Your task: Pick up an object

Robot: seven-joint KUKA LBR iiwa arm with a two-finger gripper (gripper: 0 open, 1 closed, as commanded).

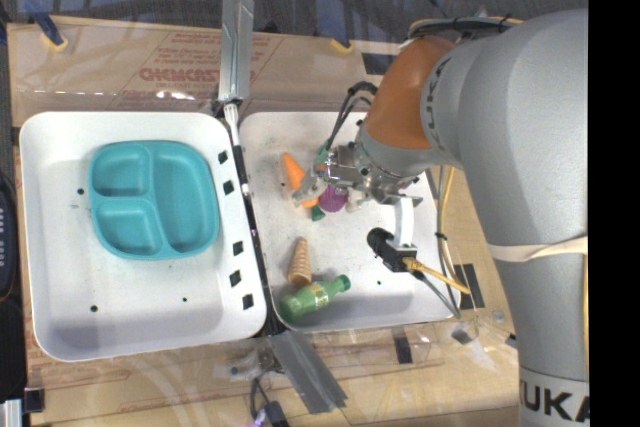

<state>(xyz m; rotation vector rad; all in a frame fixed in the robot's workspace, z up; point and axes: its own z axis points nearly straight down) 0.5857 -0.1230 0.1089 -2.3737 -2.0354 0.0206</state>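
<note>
My arm (500, 125), grey with an orange band, reaches in over the right bin (262, 140). Left of that bin: the left bin (50, 315), holding a teal divided plate (155, 197). Near the right bin's front edge: green bottle (312, 296) on its side. Just behind it, an ice-cream cone toy (300, 260). At bin centre: my gripper (335, 177), low over a purple object (333, 201); orange carrot (293, 170) just beside. Finger state: cannot tell. Nothing visibly held.

The claw (328, 177) hangs over the right bin (400, 305), beside a carrot (293, 170).
</note>
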